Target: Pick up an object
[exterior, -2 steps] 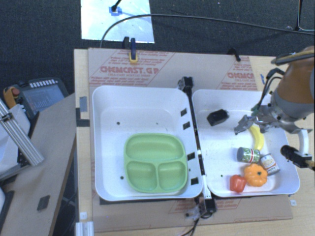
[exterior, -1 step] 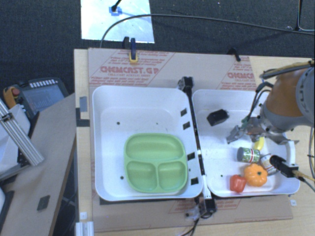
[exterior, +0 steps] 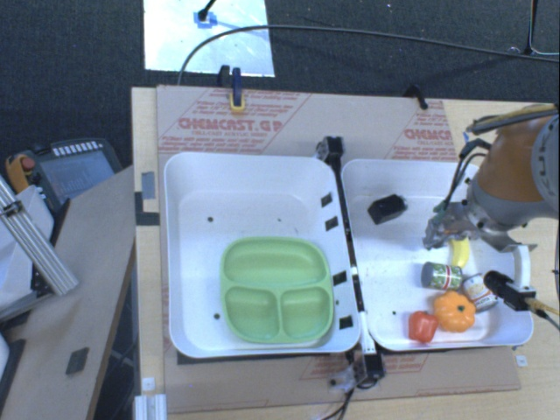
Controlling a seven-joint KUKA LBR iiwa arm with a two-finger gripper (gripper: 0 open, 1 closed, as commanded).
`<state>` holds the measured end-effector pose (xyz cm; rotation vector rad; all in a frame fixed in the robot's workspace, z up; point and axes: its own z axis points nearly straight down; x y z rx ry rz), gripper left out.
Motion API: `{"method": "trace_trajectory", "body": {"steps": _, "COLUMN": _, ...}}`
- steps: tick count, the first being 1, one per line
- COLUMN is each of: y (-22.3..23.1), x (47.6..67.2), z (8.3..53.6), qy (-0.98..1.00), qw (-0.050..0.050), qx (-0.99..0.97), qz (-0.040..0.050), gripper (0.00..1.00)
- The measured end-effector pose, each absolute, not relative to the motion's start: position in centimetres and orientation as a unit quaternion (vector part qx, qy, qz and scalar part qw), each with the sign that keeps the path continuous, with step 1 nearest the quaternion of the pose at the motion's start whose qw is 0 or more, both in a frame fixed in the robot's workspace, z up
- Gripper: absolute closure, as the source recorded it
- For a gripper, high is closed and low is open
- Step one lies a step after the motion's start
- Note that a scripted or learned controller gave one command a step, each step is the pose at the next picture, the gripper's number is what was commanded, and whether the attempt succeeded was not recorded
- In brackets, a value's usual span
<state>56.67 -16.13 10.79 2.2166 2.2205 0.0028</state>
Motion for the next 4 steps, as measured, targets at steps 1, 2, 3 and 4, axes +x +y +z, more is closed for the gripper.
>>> {"method": "trace_trajectory", "body": {"steps": 1, "y": -17.0, "x": 56.4, "z": 16.8, "qy": 0.707, "qw": 0.003, "qx": 0.707, "qz": 0.0015, "gripper": 1.00}}
{"method": "trace_trajectory", "body": {"steps": 2, "y": -16.8, "x": 55.7, "z": 21.6, "qy": 0.708, "qw": 0.003, "qx": 0.706, "qz": 0.0016, "gripper": 1.00}}
{"method": "trace_trajectory", "body": {"steps": 3, "y": -16.8, "x": 55.8, "z": 23.6, "qy": 0.708, "qw": 0.002, "qx": 0.706, "qz": 0.0013, "gripper": 1.00}}
{"method": "trace_trajectory", "body": {"steps": 4, "y": -11.0, "x": 54.9, "z": 23.3, "qy": 0.710, "qw": 0.000, "qx": 0.704, "qz": 0.0010, "gripper": 1.00}}
